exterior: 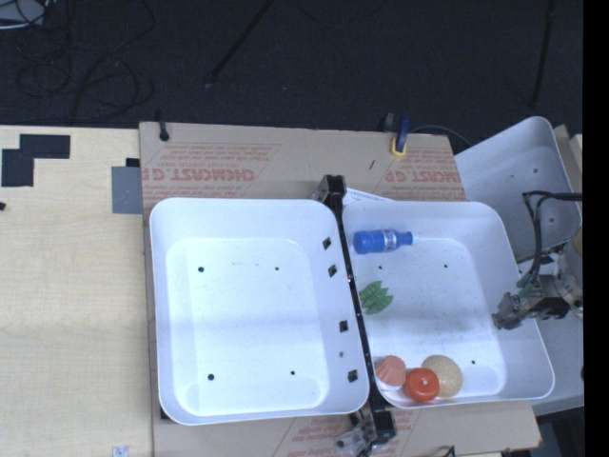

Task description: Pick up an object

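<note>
**Gripper at the right rim, four things in the right bin**

I see the bench (67, 284) first, pale wood, w/ a brown cardboard sheet (285, 165) on top. Two white bins sit side by side on the cardboard, touching along a black clip strip (347, 284) in the middle.

The left bin (176, 255) is the big open space; I see only its white floor and a few small dark dots. The right bin (485, 246) has lots of bare floor in its middle and right part.

In the right bin: a blue bottle (383, 241) lies on its side near the far edge, close to the middle strip. A small green leafy thing (375, 297) lies below it, apart from it. In the near corner by the strip three round things bunch up: a pink one (389, 370), a red-orange one (422, 384) and a tan one (443, 374), all touching or nearly so.

The gripper (509, 314) is at the right rim of the right bin, well apart from all the objs. It's dark, small and partly cut off by the picture edge, so I can't tell if it is open or shut. I see nothing in it.

Behind the bench the floor (285, 46) is dark, w/ cables. A white tilted panel (519, 165) sits at the far right.
</note>
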`<action>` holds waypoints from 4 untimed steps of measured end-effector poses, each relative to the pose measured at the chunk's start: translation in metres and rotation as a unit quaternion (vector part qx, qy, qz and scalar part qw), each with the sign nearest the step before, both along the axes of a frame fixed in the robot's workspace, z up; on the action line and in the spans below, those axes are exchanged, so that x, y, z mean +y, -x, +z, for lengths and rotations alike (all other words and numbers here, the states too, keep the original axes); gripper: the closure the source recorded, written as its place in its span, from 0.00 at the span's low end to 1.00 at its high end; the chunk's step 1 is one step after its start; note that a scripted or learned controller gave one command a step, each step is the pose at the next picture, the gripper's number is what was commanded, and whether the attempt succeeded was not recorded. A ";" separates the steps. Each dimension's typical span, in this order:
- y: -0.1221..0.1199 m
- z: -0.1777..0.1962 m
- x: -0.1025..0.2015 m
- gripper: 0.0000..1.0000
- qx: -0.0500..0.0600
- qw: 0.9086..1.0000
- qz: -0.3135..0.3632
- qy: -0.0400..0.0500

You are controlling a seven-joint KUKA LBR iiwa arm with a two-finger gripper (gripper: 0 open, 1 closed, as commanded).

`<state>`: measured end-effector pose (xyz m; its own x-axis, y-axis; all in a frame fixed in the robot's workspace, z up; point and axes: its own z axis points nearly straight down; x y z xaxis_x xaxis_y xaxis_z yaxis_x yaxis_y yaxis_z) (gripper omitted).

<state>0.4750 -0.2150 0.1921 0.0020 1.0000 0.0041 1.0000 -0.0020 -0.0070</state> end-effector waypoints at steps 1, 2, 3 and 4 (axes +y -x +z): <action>0.000 0.009 -0.001 1.00 0.001 1.000 0.001 0.000; 0.000 0.019 -0.001 1.00 0.001 1.000 0.002 -0.001; -0.001 0.069 0.001 1.00 -0.005 1.000 0.002 0.003; 0.001 -0.041 0.078 1.00 0.003 1.000 0.004 -0.002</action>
